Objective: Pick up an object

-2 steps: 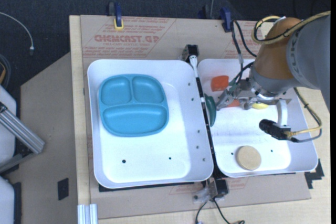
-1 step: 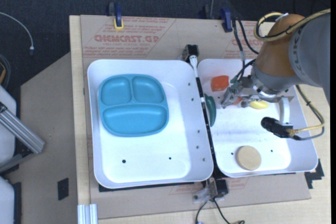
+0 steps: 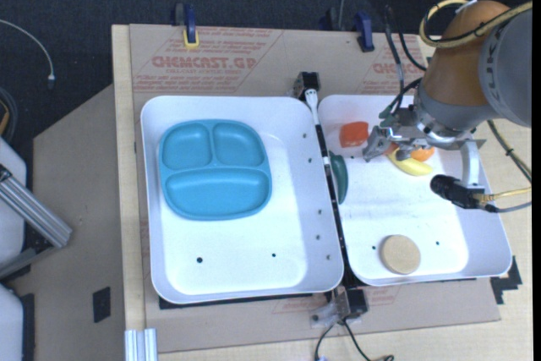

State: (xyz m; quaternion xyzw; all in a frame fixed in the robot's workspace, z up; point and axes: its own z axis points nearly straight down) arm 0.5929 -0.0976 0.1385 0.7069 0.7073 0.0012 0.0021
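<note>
A grey KUKA arm point(image 3: 473, 55) with an orange band reaches in from the right over the right bin point(image 3: 439, 266), its gripper point(image 3: 397, 139) poised low above the bin's upper half. How far the jaws stand apart cannot be told from this slanted overhead view, and nothing can be seen clearly clamped between them. A yellow, banana-like object point(image 3: 414, 166) lies just beneath and to the right of the gripper, with a small orange piece point(image 3: 420, 153) touching it and partly hidden by the metal hardware. Just to the left of the gripper rests a red-orange block point(image 3: 354, 133), near the bin's upper left corner. A dark green, rounded object point(image 3: 339, 176) sits against the bin's left wall, and a flat tan disc point(image 3: 400, 254) lies well apart near the lower edge. A black cylindrical part point(image 3: 454, 190) juts across the bin's right side below the wrist. The left bin point(image 3: 254, 266) holds a smooth, glossy blue divided plate point(image 3: 216, 168) with three compartments. Both shallow white bins sit side by side on a brown cardboard sheet point(image 3: 220, 55) printed with red lettering.
</note>
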